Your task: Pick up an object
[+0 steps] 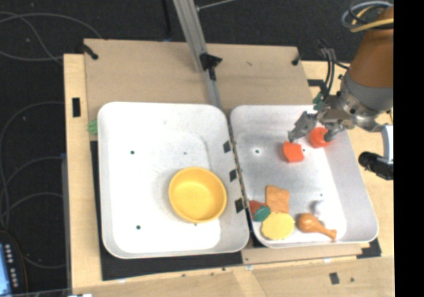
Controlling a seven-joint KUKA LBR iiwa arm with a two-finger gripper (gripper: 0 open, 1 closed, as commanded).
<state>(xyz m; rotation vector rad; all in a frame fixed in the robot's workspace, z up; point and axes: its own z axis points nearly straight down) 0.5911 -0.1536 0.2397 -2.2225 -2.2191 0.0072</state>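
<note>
You get bright, even overhead light on both white bins point(165, 120), which wash out almost to glare on their floors. The dark floor at the far and left sides stays dim. Shadows are soft and short, close under the yellow bowl point(197, 194). The whole picture is slightly soft and grainy.

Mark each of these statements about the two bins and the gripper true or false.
1. The yellow bowl sits in the left bin. True.
2. The orange-red block lies in the left bin. False: it lies in the right bin.
3. The gripper is over the right bin. True.
4. The drumstick lies beside the bowl. False: it is in the right bin's near corner, by the yellow disc.
</note>
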